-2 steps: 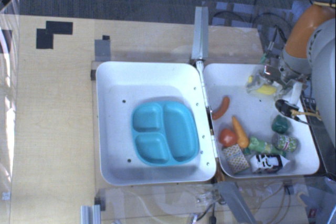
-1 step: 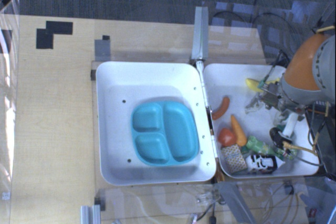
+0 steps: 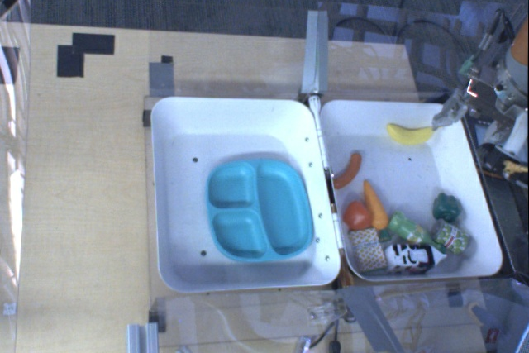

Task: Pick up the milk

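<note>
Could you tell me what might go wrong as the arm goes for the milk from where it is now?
The milk carton lies on its side against the right bin's near wall, wedged between a patterned box and green items, so fingers may catch neighbours. The gripper sits by the banana, and could nudge it.

The milk point(image 3: 409, 257) lies on its side at the near edge of the right bin point(image 3: 463, 178), hemmed in. A checkered block point(image 3: 366, 249) touches its left end, a green bottle point(image 3: 408, 227) lies just behind it, and a green can point(image 3: 450, 236) sits just beside its right end. The bin's near wall runs close along its front. From above, its top is uncovered. The middle and far part of this bin are open floor, apart from a banana point(image 3: 410, 133) and a sausage point(image 3: 348, 169). In the left bin point(image 3: 178, 178), 1 blue tray point(image 3: 259, 209) fills the middle.
</note>
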Motion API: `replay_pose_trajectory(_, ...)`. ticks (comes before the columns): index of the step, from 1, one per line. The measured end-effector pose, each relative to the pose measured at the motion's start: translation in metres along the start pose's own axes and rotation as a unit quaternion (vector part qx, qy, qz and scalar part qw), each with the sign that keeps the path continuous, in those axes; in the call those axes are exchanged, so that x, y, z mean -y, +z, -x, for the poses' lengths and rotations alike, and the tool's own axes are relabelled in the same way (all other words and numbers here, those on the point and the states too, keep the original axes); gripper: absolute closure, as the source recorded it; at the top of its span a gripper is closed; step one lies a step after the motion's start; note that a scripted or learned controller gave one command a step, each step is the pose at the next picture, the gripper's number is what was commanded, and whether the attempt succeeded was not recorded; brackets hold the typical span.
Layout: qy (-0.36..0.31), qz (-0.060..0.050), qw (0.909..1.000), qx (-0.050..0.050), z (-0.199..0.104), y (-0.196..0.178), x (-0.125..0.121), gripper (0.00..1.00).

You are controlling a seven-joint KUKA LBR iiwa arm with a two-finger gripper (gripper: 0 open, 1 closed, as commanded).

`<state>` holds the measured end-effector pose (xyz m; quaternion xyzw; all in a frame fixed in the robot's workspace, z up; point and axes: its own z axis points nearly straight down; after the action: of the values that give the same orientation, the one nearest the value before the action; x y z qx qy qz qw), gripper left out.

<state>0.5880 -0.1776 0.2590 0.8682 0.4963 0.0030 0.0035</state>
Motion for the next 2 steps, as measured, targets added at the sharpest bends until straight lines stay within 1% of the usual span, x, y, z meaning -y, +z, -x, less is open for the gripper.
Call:
replay_pose_trajectory(1, 0.112, 0.0, 0.9937, 0.0, 0.019, -0.168, 0.014, 0.0)
replay_pose_trajectory(2, 0.142, -0.002, 0.9899, 0.001, 0.071, -0.146, 0.072, 0.0)
